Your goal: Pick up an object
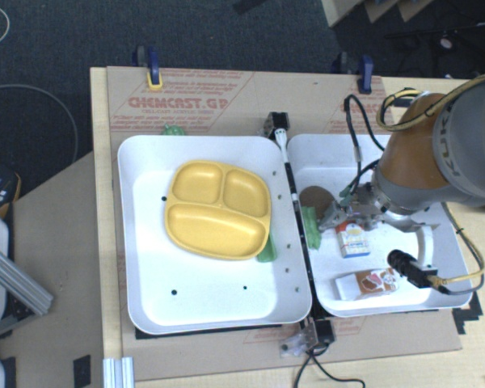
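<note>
My gripper (345, 214) is low in the right bin (323, 153), near its left side, under the grey and orange arm (424, 156). Just below it lies a small white box with blue and red print (355, 242). A brown round object (314, 196) sits just left of the gripper, and a green strip (311, 227) lies along the bin's left wall. A flat brown and white packet (370, 283) rests near the front wall. The wrist hides what is directly under the gripper.
The left bin (218, 293) holds a yellow divided plate (218, 208) with a green piece (267, 252) poking out at its right edge. A black plug with a yellow cable (412, 270) hangs off the arm over the right bin's front.
</note>
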You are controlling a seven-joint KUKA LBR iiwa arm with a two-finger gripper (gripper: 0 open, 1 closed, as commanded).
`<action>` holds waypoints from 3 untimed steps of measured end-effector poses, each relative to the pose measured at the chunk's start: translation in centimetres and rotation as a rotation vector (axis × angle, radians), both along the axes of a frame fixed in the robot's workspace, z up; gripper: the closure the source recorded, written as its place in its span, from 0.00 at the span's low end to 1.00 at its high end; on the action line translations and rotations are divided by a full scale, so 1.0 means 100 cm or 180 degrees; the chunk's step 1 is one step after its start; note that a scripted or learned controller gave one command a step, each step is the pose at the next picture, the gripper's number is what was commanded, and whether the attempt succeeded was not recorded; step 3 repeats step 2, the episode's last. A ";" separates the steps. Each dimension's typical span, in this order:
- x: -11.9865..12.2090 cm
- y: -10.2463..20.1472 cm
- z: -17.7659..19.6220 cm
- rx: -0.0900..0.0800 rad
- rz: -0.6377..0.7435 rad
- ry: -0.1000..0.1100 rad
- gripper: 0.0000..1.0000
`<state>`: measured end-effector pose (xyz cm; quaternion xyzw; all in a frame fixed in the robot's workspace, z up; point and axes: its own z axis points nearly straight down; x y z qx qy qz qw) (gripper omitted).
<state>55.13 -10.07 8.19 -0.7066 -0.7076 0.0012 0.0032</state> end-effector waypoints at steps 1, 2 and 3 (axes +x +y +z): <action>0.002 -0.002 0.013 -0.0009 -0.0008 -0.0023 1.00; 0.062 0.061 0.110 -0.0006 0.0024 -0.0068 1.00; 0.062 0.061 0.110 -0.0006 0.0024 -0.0068 1.00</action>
